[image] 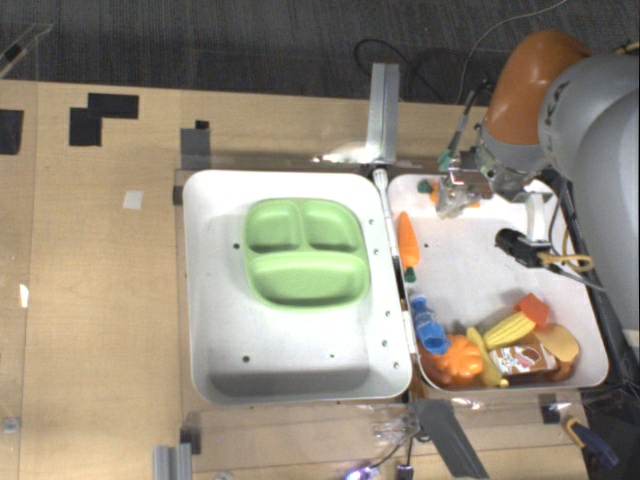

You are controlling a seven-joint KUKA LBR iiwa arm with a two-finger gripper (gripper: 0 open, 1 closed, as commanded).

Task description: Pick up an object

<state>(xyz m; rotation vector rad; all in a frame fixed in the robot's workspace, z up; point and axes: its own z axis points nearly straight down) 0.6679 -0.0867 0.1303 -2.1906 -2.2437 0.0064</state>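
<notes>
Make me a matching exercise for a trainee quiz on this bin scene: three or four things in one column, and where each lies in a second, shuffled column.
Things:
1. green divided plate
2. carrot
3. blue bottle
4. gripper

Places:
A. near front corner of the right bin, beside the orange toy
B. over the far end of the right bin
C. middle of the left bin
D. along the right bin's left wall, midway

Pairs: 1-C, 2-D, 3-A, 4-B
</notes>
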